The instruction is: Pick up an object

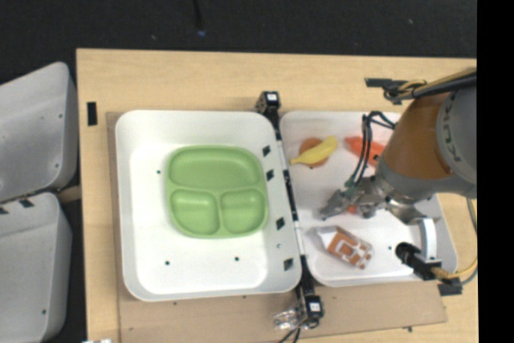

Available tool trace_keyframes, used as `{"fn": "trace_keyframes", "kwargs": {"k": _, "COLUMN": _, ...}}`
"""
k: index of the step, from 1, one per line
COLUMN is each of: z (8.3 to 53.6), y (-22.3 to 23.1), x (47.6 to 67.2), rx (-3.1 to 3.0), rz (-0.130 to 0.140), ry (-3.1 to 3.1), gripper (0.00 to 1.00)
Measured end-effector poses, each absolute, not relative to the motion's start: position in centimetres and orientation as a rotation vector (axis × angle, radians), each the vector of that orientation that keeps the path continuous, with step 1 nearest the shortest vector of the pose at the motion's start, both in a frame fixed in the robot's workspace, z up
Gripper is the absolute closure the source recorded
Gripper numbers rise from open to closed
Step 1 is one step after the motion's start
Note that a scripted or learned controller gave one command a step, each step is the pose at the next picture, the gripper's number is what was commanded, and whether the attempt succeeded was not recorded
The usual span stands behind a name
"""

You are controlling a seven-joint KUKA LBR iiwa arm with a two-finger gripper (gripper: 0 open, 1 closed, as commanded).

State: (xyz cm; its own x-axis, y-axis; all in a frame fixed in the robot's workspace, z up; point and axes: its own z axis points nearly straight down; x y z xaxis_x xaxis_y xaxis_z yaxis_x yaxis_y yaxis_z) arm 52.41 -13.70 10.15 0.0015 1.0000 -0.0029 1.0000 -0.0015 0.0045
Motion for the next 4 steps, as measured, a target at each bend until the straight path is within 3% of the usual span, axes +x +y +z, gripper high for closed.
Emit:
{"fn": "trace_keyframes", "kwargs": {"k": 1, "z": 11.1, "y": -13.7, "x": 52.3, "rx": 2.229, "rz": 0.002, "ry": 2.211, "gripper": 1.00}}
{"fn": "trace_keyframes", "kwargs": {"k": 4, "z": 27.9, "y": -12.7, "x": 52.1, "rx": 2.213, "rz": 0.005, "ry": 2.222, "gripper": 1.00}}
